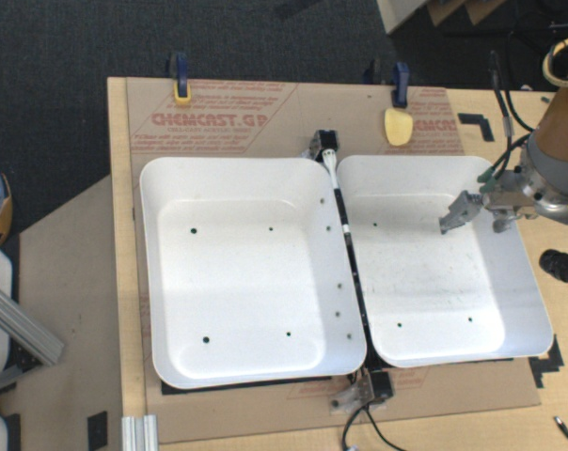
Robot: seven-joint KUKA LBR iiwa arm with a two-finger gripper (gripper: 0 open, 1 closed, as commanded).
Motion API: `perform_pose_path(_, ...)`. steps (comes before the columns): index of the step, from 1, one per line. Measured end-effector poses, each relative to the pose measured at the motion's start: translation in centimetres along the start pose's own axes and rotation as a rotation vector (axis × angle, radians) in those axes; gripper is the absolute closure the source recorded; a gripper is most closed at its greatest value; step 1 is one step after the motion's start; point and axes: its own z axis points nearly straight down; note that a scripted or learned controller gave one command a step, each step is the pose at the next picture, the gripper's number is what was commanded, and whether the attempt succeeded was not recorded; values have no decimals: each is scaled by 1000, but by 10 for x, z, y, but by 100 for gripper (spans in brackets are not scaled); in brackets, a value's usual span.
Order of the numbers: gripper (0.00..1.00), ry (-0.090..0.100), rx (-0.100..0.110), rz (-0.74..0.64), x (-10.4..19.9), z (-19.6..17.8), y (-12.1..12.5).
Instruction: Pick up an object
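A small yellow object [398,126] lies on the brown board just beyond the far rim of the right bin [510,346], under a blue clamp. My gripper [460,213] hangs over the right bin's far right part, reaching in from the right edge and pointing left. It is below and to the right of the yellow object, well apart from it. I see nothing held in it.
The left bin [162,252] sits beside the right one, with a black divider strip [345,242] between them. Blue clamps [180,68] hold the board's far edge. Cables run along the right side and at the front near a connector [369,390].
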Motion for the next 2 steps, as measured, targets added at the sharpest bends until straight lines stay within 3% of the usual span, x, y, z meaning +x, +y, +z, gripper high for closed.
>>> perform_pose_path(1, 100, -1, -3, -1, 0, -11, 1)
perform_pose_path(2, 100, -9, -14, 4, -64, -116, 14)
